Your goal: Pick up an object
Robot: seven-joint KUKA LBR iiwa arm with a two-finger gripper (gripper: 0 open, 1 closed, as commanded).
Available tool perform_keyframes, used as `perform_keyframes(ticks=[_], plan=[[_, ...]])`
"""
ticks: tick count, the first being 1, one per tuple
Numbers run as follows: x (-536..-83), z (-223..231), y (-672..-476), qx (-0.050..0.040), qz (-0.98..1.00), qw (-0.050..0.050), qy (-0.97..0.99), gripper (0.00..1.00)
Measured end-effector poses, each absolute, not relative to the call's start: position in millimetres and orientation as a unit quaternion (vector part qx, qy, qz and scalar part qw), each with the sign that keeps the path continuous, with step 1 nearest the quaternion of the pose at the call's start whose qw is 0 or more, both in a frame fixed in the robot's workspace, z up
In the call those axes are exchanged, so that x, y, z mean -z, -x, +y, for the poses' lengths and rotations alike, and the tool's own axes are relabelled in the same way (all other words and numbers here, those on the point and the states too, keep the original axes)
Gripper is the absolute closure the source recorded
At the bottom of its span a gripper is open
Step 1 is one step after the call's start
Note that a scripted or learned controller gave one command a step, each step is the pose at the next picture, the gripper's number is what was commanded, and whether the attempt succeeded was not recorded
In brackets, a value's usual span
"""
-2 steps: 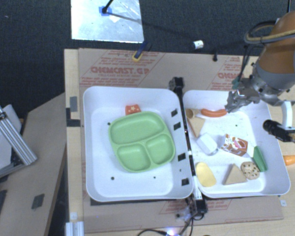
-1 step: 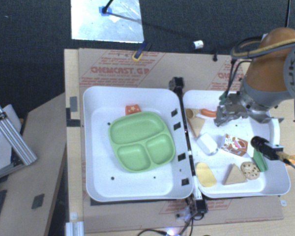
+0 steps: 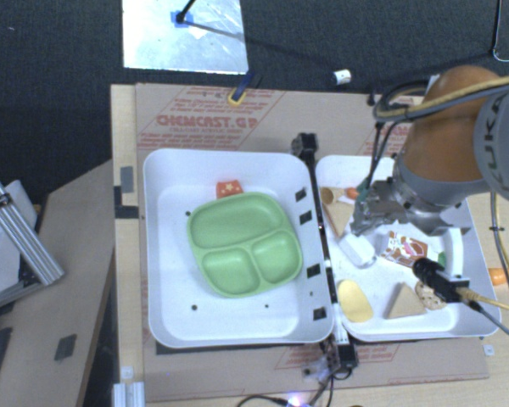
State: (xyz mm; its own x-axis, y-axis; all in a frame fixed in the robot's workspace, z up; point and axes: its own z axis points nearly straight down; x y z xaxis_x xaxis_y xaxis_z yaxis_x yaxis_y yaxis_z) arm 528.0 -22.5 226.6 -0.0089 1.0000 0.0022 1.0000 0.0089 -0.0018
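My gripper (image 3: 366, 219) reaches down into the right bin (image 3: 407, 329) near its left side. It hangs over a tan wedge (image 3: 336, 217) and a white piece (image 3: 356, 251). A red-brown packet (image 3: 405, 248) lies just to its right. Toward the front of the same bin are a yellow piece (image 3: 354, 301), a second tan wedge (image 3: 405, 302) and a speckled cookie (image 3: 427, 294). A small orange bit (image 3: 350, 193) sits near the bin's back. The arm hides the back right part of this bin.
The left bin (image 3: 165, 253) holds a green divided plate (image 3: 244, 244) with a small red block (image 3: 230, 188) behind it. A black-clipped divider (image 3: 316, 227) runs between the bins. A green-white strip (image 3: 452, 253) lies at the right bin's right side.
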Motion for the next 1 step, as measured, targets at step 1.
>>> perform_keyframes(ticks=[1], plan=[[-214.2,-19.3,-513.0,0.0001,-0.707,0.0,0.707,1.0]])
